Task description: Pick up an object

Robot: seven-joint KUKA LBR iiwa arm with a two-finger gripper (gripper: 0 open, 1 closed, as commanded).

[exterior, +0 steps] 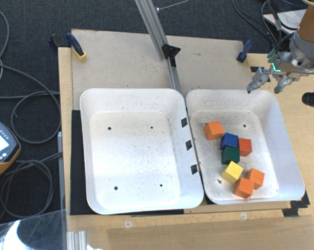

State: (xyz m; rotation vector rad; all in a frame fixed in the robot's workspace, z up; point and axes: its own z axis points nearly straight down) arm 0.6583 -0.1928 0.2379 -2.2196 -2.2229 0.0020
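Note:
The right bin (281, 134) holds several small blocks. An orange block (214, 130) lies toward its back left. A blue block (229, 140), a red block (245, 146) and a green block (230, 154) sit bunched in the middle. A yellow block (232, 171) and two orange blocks (249, 182) lie near the front rim. My gripper (267, 84) hangs above the far right corner of that bin, behind all the blocks. Its fingers are spread apart with nothing between them.
The left bin (94, 139) stands beside the right one. A slanted metal pole (155, 25) runs down to the gap between the bins. Blue clamps (75, 44) grip the board's back corners. Cables lie on the floor to the left.

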